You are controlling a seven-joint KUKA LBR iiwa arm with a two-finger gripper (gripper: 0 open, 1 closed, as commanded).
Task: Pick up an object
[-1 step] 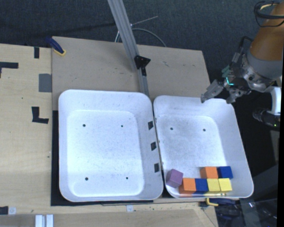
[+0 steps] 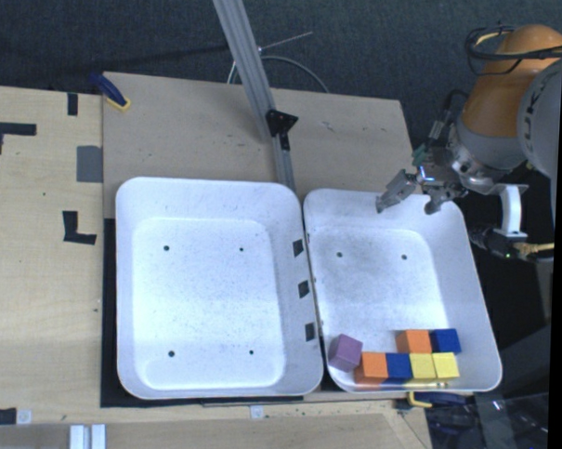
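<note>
Blocks (image 2: 407,357) crowd the right bin's (image 2: 465,264) near corner on the bench (image 2: 183,122).

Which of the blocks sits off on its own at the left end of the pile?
The purple block, tilted, left of the tight orange, blue and yellow cluster in the right bin.

The arm (image 2: 533,90) was grey, with a rounded orange band (image 2: 505,89) bulging just above the wrist. Thin black cables looped over the top of that orange section. Below it sat a cluster of silvery metal fittings, and from these the gripper (image 2: 412,199) ended in two slim grey fingers (image 2: 392,196). Beside it to the right, a white bracket hung off the wrist
</note>
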